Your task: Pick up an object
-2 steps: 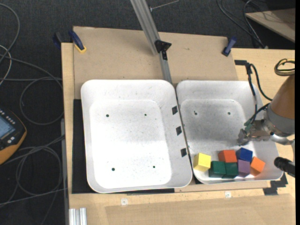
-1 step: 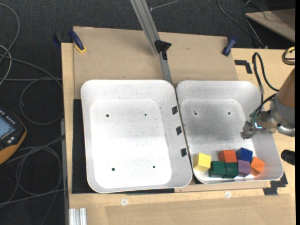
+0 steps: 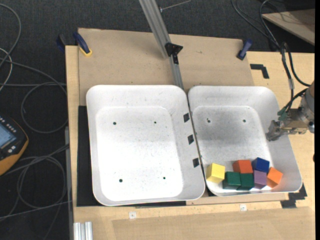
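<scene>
Camera view: the end effector (image 3: 276,130) hovers at the right bin's (image 3: 225,99) right rim, and I cannot tell its state. The blocks (image 3: 245,174) huddle in that bin's near corner, yellow leftmost, well apart from the end effector.

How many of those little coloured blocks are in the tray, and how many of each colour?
All sit in the right bin, at its near edge:
yellow block: 1
green blocks: 2
red-orange block: 1
blue block: 1
purple block: 1
orange block: 1
Total: 7 blocks
</scene>
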You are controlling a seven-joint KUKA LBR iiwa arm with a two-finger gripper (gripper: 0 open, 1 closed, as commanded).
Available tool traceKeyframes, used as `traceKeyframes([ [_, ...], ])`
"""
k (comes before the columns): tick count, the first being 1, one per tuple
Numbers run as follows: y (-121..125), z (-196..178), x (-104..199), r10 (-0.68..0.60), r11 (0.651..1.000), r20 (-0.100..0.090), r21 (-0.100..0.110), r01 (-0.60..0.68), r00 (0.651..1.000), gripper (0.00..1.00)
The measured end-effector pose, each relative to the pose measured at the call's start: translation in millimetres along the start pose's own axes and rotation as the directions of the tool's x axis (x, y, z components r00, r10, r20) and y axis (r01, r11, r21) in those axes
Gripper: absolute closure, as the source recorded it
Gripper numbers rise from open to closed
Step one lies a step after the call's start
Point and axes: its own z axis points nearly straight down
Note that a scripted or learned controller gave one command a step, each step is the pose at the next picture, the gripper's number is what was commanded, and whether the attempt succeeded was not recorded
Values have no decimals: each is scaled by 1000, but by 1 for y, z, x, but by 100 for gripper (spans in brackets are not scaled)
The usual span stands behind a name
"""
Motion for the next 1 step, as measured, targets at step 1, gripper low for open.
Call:
traceKeyframes([
  [1,-5,-61,1,0,1000,1,-1,0,1000,100],
])
